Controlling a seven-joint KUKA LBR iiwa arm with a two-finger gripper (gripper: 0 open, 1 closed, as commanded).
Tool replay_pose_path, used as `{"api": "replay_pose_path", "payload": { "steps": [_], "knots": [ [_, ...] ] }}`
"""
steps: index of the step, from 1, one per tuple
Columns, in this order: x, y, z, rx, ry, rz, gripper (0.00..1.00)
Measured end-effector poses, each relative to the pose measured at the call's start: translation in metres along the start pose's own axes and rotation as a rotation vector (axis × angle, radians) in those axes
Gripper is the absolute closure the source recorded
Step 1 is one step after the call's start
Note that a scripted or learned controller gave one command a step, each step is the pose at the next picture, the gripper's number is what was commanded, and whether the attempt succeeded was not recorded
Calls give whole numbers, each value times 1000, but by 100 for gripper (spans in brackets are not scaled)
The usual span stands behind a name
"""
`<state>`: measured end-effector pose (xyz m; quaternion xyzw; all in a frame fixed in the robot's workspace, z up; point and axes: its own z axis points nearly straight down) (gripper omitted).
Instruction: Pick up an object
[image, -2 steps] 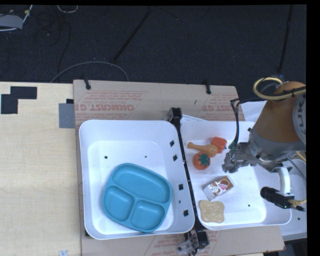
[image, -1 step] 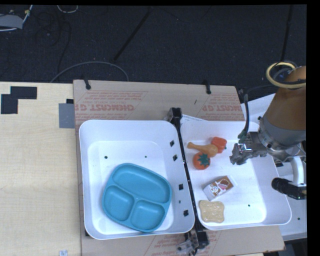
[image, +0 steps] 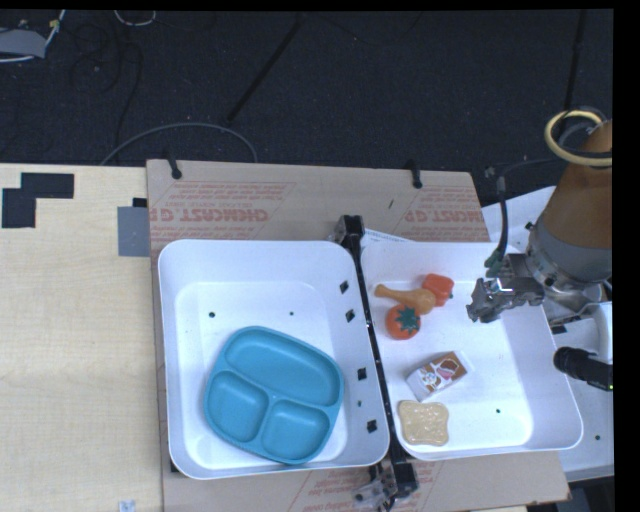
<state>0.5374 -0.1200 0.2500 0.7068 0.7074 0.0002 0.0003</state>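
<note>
- The bench carries two shallow white bins side by side: the left bin (image: 185, 290) and the right bin (image: 535, 400), meeting at a dark divider strip (image: 365, 340).
- A cardboard sheet (image: 300, 205) lies under both bins and extends past their far edge.
- The left bin holds a blue sectioned plate (image: 272, 393) with three compartments. It lies flat, toward the near side of the bin.
- The right bin holds four small objects, all in its left half.
- An orange toy piece (image: 425, 293) lies toward the far side, with a tan stem pointing left.
- A red tomato-like toy (image: 403, 322) lies touching or just beside the orange toy piece, on its near side.
- A small printed carton (image: 438, 375) lies tilted near the bin's middle, apart from the tomato-like toy.
- A tan toast-shaped piece (image: 424, 423) lies flat by the near wall, just beside the carton.
- The arm (image: 580, 215) enters from the right. Its gripper (image: 487, 300) sits over the right bin, to the right of the orange toy piece and clear of it.
- No object is seen between the gripper's tips. Whether the jaws are apart or together cannot be told from this view.
</note>
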Motion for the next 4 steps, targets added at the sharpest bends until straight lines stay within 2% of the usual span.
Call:
{"api": "replay_pose_path", "payload": {
  "steps": [1,2,3,4],
  "knots": [
    [50,7,15,5,3,-3,100],
    [94,24,16,3,2,-3,100],
    [141,30,10,3,2,-4,100],
    [194,33,25,7,1,-4,100]
  ]
}}
